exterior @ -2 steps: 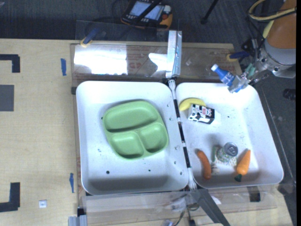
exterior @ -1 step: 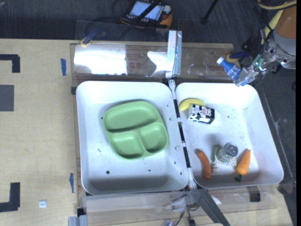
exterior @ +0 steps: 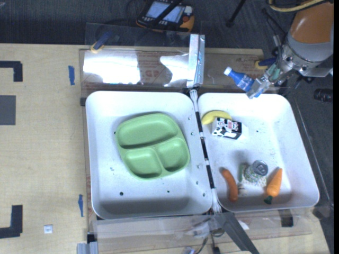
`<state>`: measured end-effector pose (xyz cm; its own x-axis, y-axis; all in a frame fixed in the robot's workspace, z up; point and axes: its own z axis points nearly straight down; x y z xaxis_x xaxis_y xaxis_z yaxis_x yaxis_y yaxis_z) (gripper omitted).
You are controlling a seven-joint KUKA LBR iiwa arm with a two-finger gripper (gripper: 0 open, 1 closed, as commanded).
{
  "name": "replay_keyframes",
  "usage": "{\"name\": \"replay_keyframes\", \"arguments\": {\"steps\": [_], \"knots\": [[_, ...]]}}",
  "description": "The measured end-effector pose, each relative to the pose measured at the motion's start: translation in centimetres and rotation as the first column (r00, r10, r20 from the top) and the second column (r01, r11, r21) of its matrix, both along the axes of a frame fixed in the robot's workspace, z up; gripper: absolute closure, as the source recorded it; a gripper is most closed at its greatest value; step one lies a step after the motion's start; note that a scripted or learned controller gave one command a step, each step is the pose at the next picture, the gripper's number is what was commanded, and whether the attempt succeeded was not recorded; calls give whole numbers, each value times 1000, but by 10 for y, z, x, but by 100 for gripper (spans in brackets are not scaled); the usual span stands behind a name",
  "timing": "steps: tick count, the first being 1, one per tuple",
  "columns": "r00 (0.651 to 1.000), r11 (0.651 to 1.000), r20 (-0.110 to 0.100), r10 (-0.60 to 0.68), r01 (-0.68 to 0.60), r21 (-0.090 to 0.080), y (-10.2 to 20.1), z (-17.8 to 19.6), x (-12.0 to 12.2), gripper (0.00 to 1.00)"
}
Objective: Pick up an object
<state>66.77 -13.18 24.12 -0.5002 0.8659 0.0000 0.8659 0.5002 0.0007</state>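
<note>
The gripper [exterior: 258, 88] pinches a blue-capped bottle [exterior: 239, 80] by one end; such an off-centre hold may let it slip.

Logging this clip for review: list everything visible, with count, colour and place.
bins: two, white, side by side on the bench
tray: one, green, three compartments, left bin
banana: one, yellow, right bin, far left corner
box: one, black and white, beside the banana
carrots: two, orange, right bin, near side
can: one, silver top, between the carrots
bottle: one, blue, between the gripper's fingers
gripper: one, above the right bin's far rim
</note>
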Motion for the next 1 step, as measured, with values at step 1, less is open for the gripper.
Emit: {"name": "replay_keyframes", "arguments": {"steps": [1], "knots": [[999,999,0,37,-37,0,29,-12,0,100]]}}
